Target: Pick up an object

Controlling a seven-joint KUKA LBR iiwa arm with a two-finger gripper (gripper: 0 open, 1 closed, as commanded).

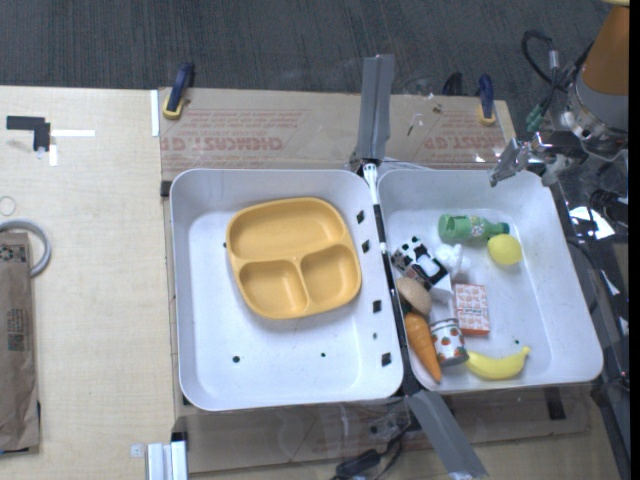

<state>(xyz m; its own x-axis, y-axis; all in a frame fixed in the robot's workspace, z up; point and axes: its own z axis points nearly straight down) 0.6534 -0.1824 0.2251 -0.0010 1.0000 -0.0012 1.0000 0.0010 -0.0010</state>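
Banana well apart from fingers

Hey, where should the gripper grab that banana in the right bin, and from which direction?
Probably the middle of the banana, coming straight down from above. It lies flat on the floor of the right bin, curved, and free along its length, though its left end is close to the small can. Closing across its narrow width should fit best.

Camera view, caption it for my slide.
End effector poised over right bin of toy groceries; yellow divided plate in left bin.
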